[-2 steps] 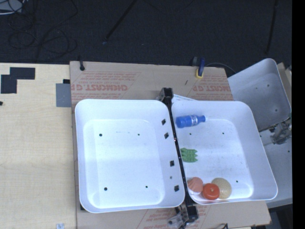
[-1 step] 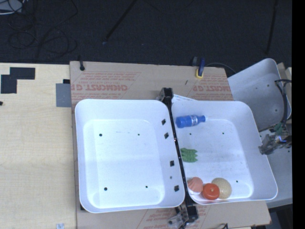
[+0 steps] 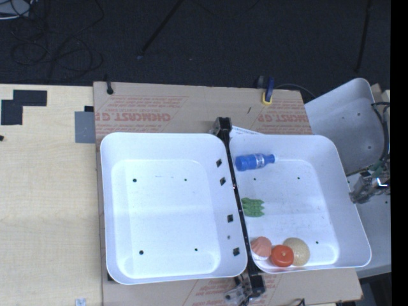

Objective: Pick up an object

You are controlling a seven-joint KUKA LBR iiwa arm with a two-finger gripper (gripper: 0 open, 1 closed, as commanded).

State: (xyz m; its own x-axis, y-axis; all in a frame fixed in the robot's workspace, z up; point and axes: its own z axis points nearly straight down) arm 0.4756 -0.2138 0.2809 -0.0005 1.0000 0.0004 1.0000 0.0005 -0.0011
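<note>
From the camera above, two shallow white bins sit side by side on a sheet of brown cardboard (image 3: 191, 110) laid over the desk (image 3: 44, 196), which is pale wood. A black divider strip (image 3: 234, 203) runs between the bins from far to near.

The left bin (image 3: 108, 209) shows a bare white floor with a few small dark dots. The right bin (image 3: 344, 234) carries all the loose things. A blue bottle (image 3: 254, 161) lies on its side at the far left of that bin, close to the divider, its pale cap end pointing right. A small green object (image 3: 252, 207) rests nearer, also just beside the divider, well apart from the bottle. In the near left corner three round things crowd together: a pinkish piece (image 3: 260, 246) on the left, a red-orange round object (image 3: 282, 255) in the middle and a tan ball (image 3: 297, 250) on the right, each touching its neighbour.

At the right edge of the scene, outside the right bin's rim, the claw (image 3: 366, 189) hangs beside a grey arm shell (image 3: 347, 116). It is small and blurred there, so whether it is wide or narrow I cannot tell. Nothing is seen between it and the bin's objects.
</note>
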